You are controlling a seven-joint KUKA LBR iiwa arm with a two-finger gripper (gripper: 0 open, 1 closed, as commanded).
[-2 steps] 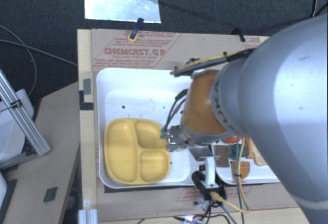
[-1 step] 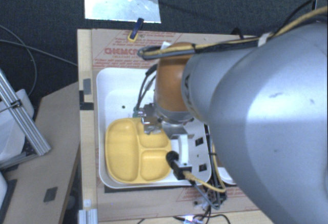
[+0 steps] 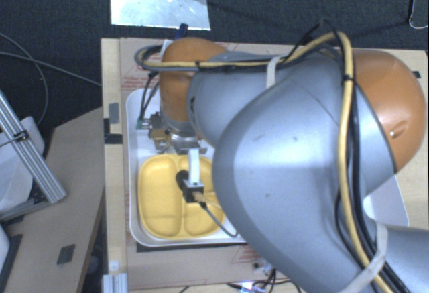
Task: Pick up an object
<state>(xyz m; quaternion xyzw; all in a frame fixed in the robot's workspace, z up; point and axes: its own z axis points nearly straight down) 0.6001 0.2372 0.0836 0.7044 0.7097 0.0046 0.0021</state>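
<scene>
The gripper (image 3: pixel 177 145) hangs low in the left bin (image 3: pixel 133 171), toward its far end. The wrist above covers it, so I cannot tell whether it is open or closed, and nothing shows as held. Just on its near side lies the yellow moulded tray (image 3: pixel 159 201), filling the bin's near half up to the left wall. The tray's far rim sits right under the gripper. The arm (image 3: pixel 295 151) hides its right part, so its long axis is unclear. A grasp likely means shifting slightly nearward over that rim.
</scene>
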